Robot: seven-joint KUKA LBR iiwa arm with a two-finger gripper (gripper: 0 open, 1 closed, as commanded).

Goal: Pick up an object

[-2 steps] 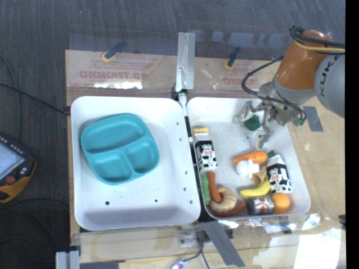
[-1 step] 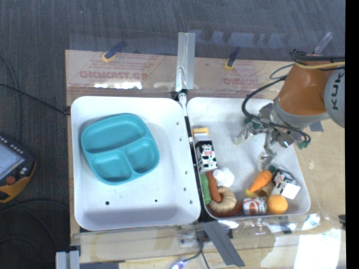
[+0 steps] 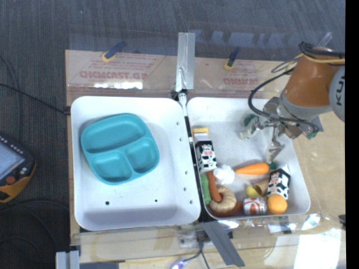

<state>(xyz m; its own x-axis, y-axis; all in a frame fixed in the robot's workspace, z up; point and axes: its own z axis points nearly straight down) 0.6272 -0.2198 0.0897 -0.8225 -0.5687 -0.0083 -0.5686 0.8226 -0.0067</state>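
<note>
Above the right bin [image 3: 297, 175] hung the gripper [image 3: 275, 144].
Its fingers looked empty, perhaps slightly open, near the carrot [image 3: 252, 169].

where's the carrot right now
The carrot lies in the right bin, toward its front right, just below the gripper, with the orange ball further front.

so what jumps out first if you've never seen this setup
The big teal divided tray lying alone in the left bin. Then the pile of toy food along the near side of the right bin, with a carrot on top. The gripper hangs just above that carrot.
</note>
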